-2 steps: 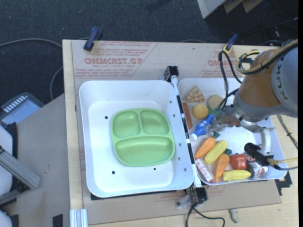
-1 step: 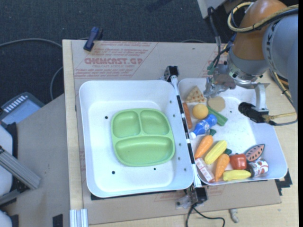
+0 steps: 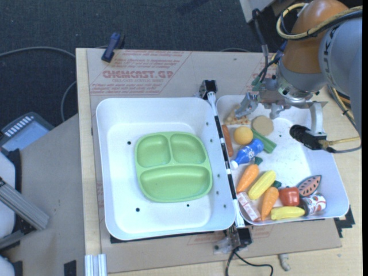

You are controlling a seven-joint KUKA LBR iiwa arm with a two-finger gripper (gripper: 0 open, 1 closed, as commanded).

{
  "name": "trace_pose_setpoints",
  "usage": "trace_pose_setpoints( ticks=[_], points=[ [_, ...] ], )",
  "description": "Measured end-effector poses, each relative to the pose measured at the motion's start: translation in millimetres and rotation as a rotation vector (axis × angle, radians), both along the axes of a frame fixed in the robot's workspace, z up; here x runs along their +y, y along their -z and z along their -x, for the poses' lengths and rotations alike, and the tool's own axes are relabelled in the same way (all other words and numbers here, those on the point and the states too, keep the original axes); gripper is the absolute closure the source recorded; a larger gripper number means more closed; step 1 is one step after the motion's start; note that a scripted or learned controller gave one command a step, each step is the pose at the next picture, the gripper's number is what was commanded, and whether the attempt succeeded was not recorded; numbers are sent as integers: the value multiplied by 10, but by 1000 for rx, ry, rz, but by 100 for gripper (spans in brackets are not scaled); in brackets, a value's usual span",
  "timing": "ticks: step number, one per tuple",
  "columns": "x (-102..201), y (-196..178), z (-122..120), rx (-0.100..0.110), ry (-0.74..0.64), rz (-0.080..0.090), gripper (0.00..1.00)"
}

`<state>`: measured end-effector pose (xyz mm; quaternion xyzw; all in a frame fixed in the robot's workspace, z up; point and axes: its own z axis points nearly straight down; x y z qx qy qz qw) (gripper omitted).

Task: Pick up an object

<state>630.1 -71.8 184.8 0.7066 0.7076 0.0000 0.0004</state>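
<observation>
A green divided plate (image 3: pixel 172 167) with three compartments lies flat in the middle of the left white bin (image 3: pixel 112 171), which sits on a brown board (image 3: pixel 138 73) printed with red lettering. A blue clip (image 3: pixel 111 46) grips the board's far edge, and a grey cable (image 3: pixel 34 53) curves across the dark carpet (image 3: pixel 115 10) beyond

Board (image 3: pixel 138 73) heading: "CHEMCAST GP", red print, far of the left bin
Board small print: red lines under the heading, too small to read
Can (image 3: pixel 315 203) label: near right corner of the right bin, unreadable
</observation>
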Motion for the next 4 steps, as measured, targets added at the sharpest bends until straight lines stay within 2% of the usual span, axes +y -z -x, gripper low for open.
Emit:
trace_pose_setpoints(
  ticks=[1, 2, 3, 4],
  points=[
    [434, 2, -173, -2, -1, -1, 0],
    [501, 0, -367, -2, 0, 0, 0],
    [-80, -1, -365, -2, 3, 2, 0],
    [243, 4, 430, 2, 1, -1, 0]
  ],
)
